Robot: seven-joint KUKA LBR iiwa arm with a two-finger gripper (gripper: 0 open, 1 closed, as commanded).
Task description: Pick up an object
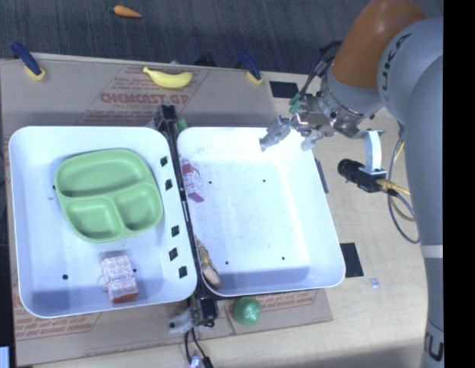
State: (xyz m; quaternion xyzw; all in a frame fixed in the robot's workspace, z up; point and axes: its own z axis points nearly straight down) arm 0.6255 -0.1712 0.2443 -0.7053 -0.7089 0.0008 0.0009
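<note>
— Two white bins sit side by side on the bench, right?

— Yes. The left bin (23, 205) holds a green divided tray (107, 194) in its upper half and a small red-and-white carton (117, 276) near its lower edge. The right bin (314, 228) has a red-and-white wrapper (191, 179) against its left wall and a tan object (208, 271) in its lower left corner.

— Where is the arm?

— The grey arm (406, 60) reaches in from the upper right of the frame. Its gripper (287, 134) hangs over the right bin's upper right corner.

— Fingers?

— Spread apart, with nothing between them.

— Anything outside the bins?

— A yellow banana (168, 77) lies on the cardboard above the bins, an orange carrot (127, 11) on the dark floor at upper left, and a green ball (247, 310) just below the right bin.
</note>
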